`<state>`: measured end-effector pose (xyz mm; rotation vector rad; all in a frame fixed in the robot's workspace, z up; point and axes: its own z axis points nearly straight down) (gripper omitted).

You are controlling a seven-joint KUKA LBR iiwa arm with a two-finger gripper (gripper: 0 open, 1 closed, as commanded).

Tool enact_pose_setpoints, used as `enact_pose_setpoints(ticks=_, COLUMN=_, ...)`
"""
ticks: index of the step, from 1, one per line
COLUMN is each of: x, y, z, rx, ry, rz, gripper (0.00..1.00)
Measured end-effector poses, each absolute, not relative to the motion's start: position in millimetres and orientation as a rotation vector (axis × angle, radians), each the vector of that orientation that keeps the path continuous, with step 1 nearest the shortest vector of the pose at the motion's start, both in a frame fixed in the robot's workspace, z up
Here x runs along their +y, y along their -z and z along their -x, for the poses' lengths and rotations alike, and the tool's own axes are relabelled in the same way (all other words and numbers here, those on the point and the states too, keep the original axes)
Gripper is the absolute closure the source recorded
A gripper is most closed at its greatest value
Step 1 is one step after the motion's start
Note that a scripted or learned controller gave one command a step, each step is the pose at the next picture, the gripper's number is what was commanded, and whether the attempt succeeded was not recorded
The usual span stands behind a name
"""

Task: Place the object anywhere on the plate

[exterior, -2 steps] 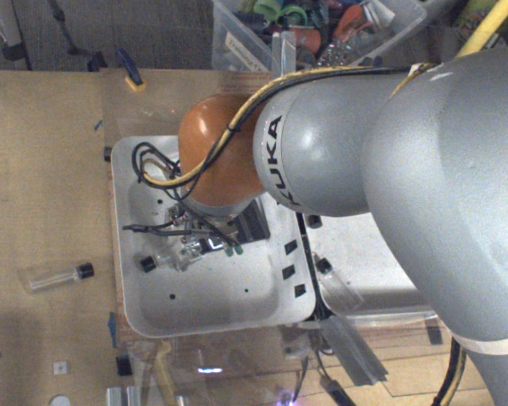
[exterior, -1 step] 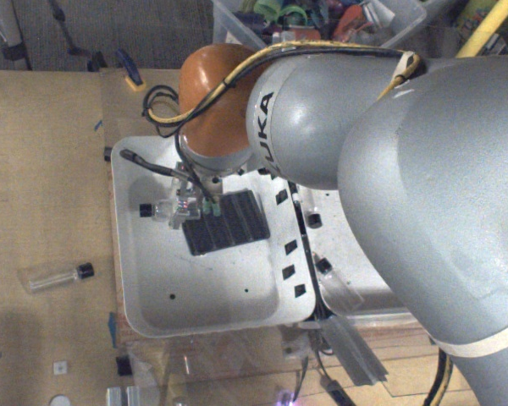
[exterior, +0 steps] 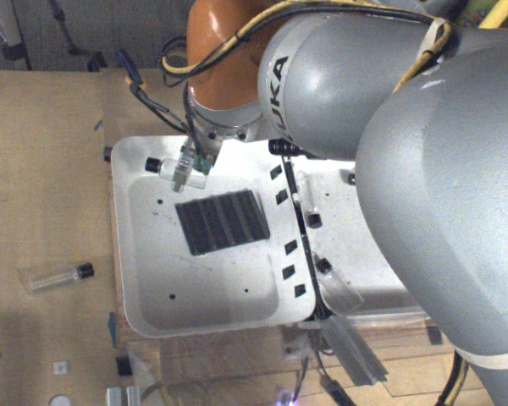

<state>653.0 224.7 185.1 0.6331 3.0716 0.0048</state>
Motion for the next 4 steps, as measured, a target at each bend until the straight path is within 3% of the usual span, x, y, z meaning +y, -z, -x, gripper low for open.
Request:
enact_pose_setpoints(ticks=1, x=225.8, y=-139.5, z=-595.4, rx=3.14, ry=-0.002, rz=-0.094, gripper=1.0)
enact_pose_setpoints(ticks=2, x=225.3, y=-191.9, z=-630.2, rx=3.113, ry=-0.005, rz=0.365, gripper=1.0)
enact_pose_setpoints(ticks=3, x=225.6, y=-95.8, z=-571.1, rx=3.096, ry=-0.004, rz=0.504, gripper=1.0)
enact_pose_setpoints(ticks=4, x=211.8, y=-106.0, z=-626.7, rx=3.13, ry=-0.004, rz=-0.179, gripper=1.0)
